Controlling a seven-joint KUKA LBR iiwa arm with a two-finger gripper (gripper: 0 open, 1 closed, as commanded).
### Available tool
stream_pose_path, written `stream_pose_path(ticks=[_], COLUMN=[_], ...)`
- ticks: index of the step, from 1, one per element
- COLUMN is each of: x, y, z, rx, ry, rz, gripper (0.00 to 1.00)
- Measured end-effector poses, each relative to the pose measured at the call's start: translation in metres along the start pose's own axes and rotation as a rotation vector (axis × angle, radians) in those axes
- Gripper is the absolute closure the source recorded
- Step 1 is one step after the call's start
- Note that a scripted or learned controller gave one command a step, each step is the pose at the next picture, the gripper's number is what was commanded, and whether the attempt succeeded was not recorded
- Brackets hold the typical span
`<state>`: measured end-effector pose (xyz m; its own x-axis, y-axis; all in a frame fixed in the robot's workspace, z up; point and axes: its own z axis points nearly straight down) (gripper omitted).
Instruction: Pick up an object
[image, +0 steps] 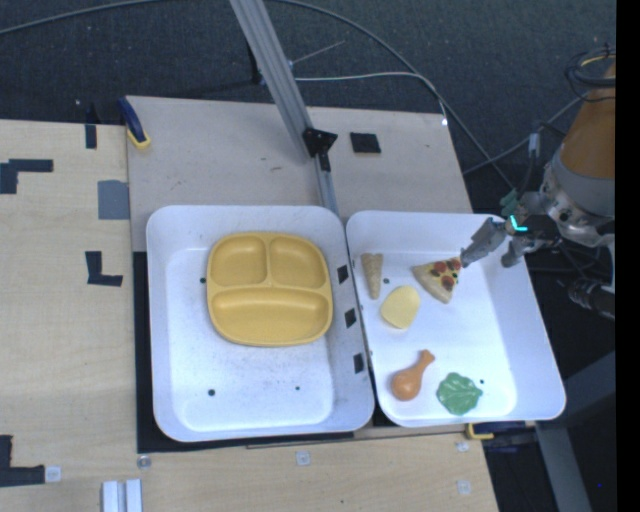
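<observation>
Over the right bin (520, 300), my gripper (478, 246) hangs just right of the pizza slice (439, 279); whether it's open, I can't tell.

No readable text or labels

Toy foods (418, 335) in right bin (528, 330)
</observation>
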<state>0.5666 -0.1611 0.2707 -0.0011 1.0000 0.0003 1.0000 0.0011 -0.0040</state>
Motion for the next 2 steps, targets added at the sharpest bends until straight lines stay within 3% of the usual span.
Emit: stream_pose_path(ticks=[1,2], x=[0.000,0.003], y=[0.001,0.008], z=[-0.001,0.045], rx=[-0.003,0.000], ry=[-0.001,-0.001], rz=[0.000,0.000], gripper=[0.00,0.00])
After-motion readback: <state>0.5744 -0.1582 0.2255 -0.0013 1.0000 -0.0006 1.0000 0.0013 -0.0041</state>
